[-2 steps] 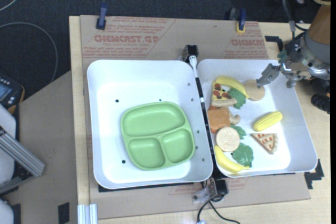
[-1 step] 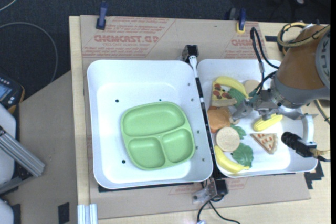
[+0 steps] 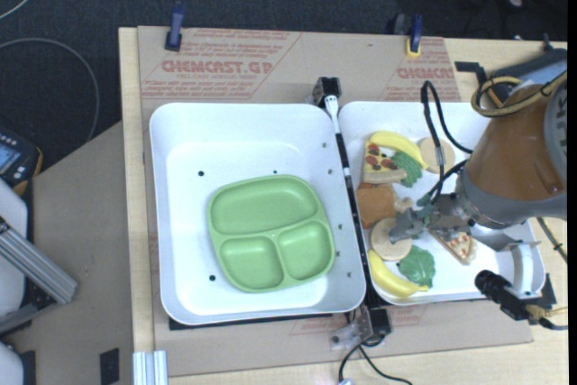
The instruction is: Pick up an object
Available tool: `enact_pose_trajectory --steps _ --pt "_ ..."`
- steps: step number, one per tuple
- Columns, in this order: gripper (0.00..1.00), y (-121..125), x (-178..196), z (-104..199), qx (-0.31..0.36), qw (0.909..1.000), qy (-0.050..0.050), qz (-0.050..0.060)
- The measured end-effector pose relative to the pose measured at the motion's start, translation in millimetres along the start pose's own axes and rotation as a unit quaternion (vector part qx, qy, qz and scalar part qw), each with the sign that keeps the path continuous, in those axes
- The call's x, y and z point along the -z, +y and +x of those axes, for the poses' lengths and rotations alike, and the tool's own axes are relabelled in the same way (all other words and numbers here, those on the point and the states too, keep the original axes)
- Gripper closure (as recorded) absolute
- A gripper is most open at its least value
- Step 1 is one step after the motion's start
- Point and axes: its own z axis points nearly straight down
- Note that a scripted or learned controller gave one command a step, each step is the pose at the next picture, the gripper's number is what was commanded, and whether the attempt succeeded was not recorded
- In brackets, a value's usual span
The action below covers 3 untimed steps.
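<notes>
My gripper (image 3: pixel 416 223) hangs low over the toy food in the right bin (image 3: pixel 455 291), centre-right of frame, finger spread unreadable, nothing visibly gripped; I judge this the reach step, next needing descent onto the round biscuit (image 3: pixel 389 241).

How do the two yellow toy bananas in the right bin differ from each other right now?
The upper yellow banana lies near the far side of the right white bin, arching over a pizza slice toy. The lower yellow banana lies at the near edge, beside a green leafy toy. The upper one sits farther from the claw than the lower one. Both are yellow, curved, and lie flat.
</notes>
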Motion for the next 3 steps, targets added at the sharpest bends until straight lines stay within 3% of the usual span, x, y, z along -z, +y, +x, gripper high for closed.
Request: enact_pose_trajectory --steps 1,2,3 --pt "0.00 10 -47 -74 -0.002 1.0000 -0.003 -0.006" --pt "0.00 7 -44 0 0.001 0.9999 -0.006 -0.011" --pt "1.00 8 -33 -5 -0.002 0.9999 -0.008 -0.014"
